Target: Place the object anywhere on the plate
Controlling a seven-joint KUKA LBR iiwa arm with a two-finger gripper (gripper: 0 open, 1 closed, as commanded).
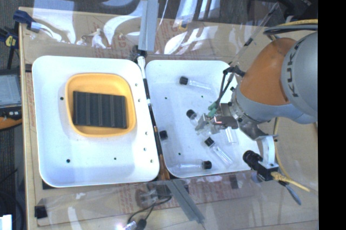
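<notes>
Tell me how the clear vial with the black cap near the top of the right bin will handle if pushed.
The vial lies on its side, so it would probably roll on the smooth bin floor. It looks clear, thin and light, and its slick surface may slip in the jaws.

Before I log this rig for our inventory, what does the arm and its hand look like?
The arm is bulky and rounded, grey with a broad orange band above the wrist and dark lettering on the grey shell. Thin dark cables run down towards the small metallic hand, which carries a green part.
</notes>
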